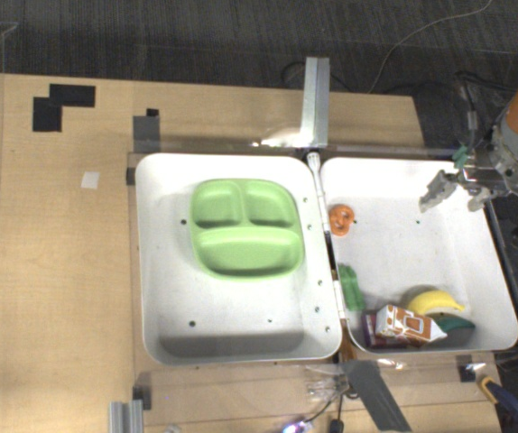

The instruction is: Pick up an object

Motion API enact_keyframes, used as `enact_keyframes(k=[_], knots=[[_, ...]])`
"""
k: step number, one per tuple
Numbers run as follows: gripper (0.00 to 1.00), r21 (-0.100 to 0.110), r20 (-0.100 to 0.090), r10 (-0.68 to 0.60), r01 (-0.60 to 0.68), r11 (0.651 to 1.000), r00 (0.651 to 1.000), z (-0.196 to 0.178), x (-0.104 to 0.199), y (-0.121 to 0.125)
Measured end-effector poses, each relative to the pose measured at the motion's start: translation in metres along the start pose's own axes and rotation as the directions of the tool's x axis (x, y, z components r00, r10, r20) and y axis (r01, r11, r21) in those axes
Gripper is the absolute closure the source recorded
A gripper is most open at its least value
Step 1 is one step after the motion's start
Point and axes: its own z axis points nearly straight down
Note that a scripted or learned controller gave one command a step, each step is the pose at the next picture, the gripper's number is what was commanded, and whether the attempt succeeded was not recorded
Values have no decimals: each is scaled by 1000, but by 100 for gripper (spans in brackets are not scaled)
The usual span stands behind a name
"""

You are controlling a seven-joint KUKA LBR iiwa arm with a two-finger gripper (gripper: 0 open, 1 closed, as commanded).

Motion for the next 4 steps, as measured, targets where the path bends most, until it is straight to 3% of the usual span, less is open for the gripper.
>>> enact_keyframes(k=[1,2,3,4], knots=[[0,0,0,0,0,1000,1000,0,0,0],[0,-5,2,2,-2,1000,1000,-44,-27,62],[0,-2,1,162,-162,987,987,-53,-46,-15],[0,-3,1,31,-31,1000,1000,-64,-36,-85]])
